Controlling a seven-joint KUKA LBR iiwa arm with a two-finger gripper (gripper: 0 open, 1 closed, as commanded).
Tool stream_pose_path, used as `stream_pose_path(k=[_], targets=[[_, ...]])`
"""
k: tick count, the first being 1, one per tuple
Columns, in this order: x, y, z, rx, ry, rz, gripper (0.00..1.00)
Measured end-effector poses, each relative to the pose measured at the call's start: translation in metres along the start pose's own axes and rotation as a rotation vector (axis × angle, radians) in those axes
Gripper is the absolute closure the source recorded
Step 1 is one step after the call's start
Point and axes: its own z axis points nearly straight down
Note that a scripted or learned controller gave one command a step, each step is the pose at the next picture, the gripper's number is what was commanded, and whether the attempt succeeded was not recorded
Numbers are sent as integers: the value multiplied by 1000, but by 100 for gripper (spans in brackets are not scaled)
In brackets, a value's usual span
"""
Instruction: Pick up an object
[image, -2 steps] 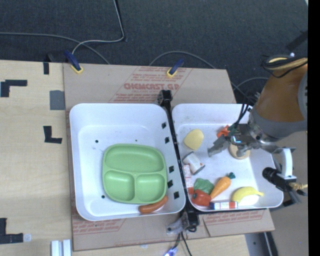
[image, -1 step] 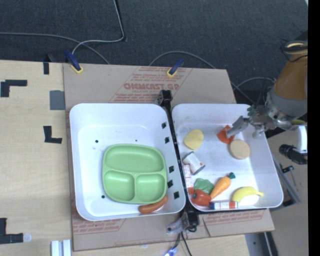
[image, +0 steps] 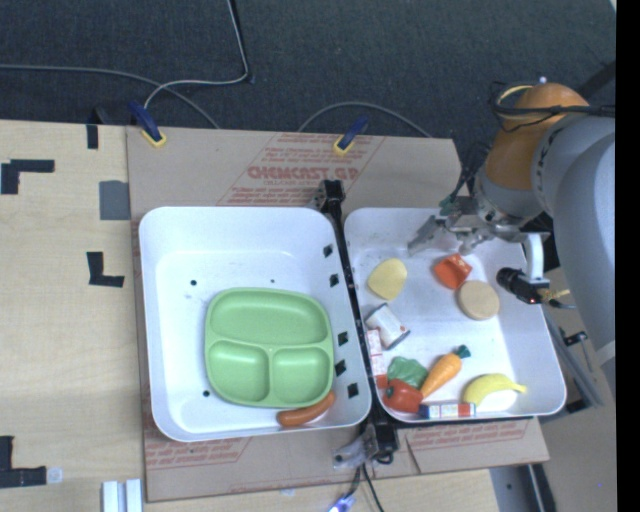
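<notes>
Your arm (image: 560, 170) comes in from the right side of the view, its grey body bulking along the right edge and the orange band sitting high near the top right corner. From there the wrist bends down and leftward, so the end effector (image: 447, 228) hangs over the far part of the right bin (image: 530, 360), close to its back wall. You can see its two fingers (image: 424, 236) spread apart, pointing toward the left, with nothing between them.

Just in front of the end effector, a small red object (image: 452, 270) lies on the bin floor, near the fingertips but apart from them. A round tan disc (image: 479, 300) sits just beside it toward the right, and a pale yellow piece (image: 387, 278) lies to the left, near the divider between the bins. Along the near edge of the same bin you have a carrot (image: 442, 372), a yellow banana-like item (image: 493, 390), and a cluster of red and green pieces (image: 402, 382).

In the left bin (image: 165, 260) a green divided plate (image: 269, 345) rests flat, and a sausage (image: 305, 411) lies at its near edge. Both bins sit on a cardboard sheet (image: 290, 170) on the tabletop (image: 60, 330).
</notes>
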Motion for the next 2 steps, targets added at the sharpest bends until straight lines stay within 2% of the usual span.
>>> stream_pose_path(k=[1, 2], targets=[[-30, -37, 14, 18, 7, 4, 0], [20, -9, 15, 18, 9, 1, 0]])
